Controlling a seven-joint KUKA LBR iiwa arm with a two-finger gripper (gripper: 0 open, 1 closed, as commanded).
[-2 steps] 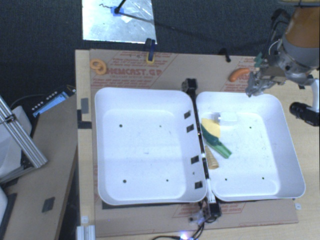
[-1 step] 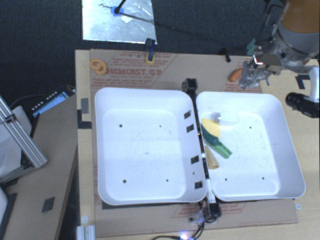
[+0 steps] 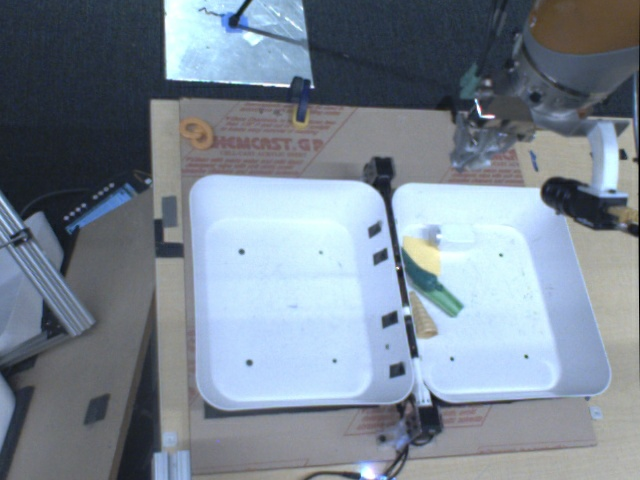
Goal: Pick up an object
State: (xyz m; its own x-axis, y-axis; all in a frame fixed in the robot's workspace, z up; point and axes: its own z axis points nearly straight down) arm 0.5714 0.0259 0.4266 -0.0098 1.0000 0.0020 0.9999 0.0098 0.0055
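Note:
The right bin [image 3: 560, 298] holds a small cluster near its left wall: a yellow piece [image 3: 423, 258], a green tool-like object [image 3: 436, 292] lying at a slant, a tan ridged piece [image 3: 425, 319] and a pale clear item [image 3: 450, 236]. My gripper [image 3: 478, 150] hangs above the bench just beyond the right bin's far rim, well clear of the objects. Nothing shows between its fingers.
The left bin [image 3: 210, 268] sits beside the right one, joined by a black clip strip [image 3: 392, 278]. A black camera mount [image 3: 580, 200] juts in over the right bin's far right corner. A yellow and blue clamp [image 3: 299, 101] sits on the cardboard at the back.

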